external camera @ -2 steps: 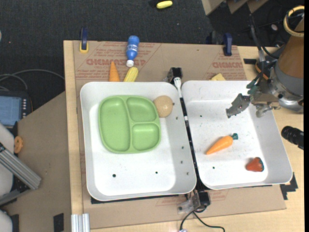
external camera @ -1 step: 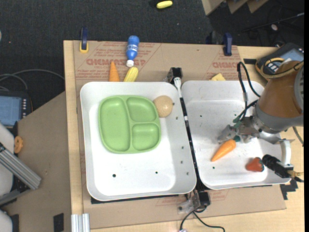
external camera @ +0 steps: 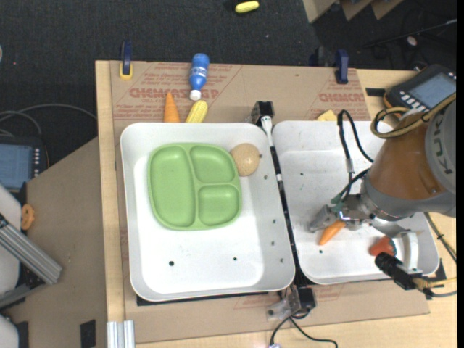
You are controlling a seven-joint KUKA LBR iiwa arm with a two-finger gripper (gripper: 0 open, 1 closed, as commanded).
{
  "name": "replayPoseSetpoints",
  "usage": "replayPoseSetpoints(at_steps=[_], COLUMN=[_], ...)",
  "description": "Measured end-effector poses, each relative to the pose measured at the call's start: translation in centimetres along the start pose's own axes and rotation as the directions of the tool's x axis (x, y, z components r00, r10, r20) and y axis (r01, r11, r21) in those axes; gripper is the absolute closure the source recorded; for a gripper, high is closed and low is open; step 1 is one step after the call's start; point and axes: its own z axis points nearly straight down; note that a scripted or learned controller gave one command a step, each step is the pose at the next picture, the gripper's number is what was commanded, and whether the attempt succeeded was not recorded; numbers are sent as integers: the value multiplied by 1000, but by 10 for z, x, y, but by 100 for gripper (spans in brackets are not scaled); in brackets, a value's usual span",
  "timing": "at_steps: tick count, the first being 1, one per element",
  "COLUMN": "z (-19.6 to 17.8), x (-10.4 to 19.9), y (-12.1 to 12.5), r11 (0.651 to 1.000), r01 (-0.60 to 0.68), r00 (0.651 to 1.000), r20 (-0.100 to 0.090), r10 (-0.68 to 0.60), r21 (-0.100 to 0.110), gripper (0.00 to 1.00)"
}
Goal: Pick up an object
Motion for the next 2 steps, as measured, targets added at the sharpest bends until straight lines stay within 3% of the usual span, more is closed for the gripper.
replayPoseSetpoints(at_steps=[1,2], z=[-12,-107], x=[-3,94], y=[3,39], r11=[1000,1000], r01=[-3,12], r00=[1000,1000], r20=[5,1], r10=[3,-12], r21=[-9,-20], gripper=[100,100])
